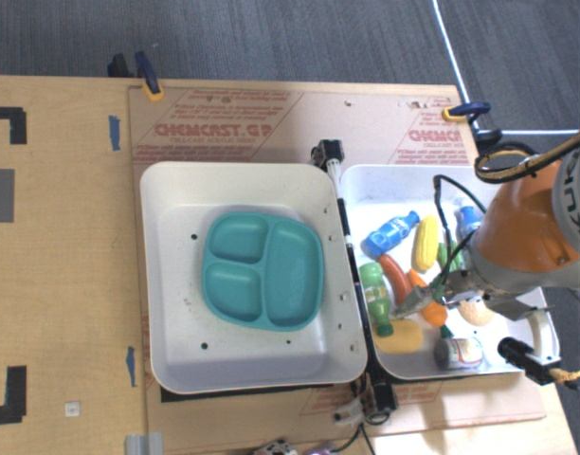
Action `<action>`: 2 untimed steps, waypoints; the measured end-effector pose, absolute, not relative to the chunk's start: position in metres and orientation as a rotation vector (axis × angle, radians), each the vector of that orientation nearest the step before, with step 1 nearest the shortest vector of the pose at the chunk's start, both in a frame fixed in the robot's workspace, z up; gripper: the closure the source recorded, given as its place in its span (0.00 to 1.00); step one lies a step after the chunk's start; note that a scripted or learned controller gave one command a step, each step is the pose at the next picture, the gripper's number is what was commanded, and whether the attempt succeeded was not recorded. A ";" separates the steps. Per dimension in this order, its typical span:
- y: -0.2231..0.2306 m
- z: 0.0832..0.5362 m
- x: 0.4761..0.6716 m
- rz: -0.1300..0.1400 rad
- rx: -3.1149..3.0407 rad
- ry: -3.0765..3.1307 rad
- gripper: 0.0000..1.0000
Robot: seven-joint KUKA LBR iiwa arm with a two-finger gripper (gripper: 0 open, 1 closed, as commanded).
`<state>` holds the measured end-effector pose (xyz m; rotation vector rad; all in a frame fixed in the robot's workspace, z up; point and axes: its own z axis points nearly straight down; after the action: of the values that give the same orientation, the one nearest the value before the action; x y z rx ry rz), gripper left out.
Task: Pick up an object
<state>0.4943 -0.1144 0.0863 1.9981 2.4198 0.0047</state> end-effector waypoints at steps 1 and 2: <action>-0.115 0.097 0.496 0.007 1.997 2.414 1.00; -0.115 0.097 0.496 0.007 1.996 2.415 0.00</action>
<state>0.4956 -0.1151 0.0969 1.9963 2.4146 0.0068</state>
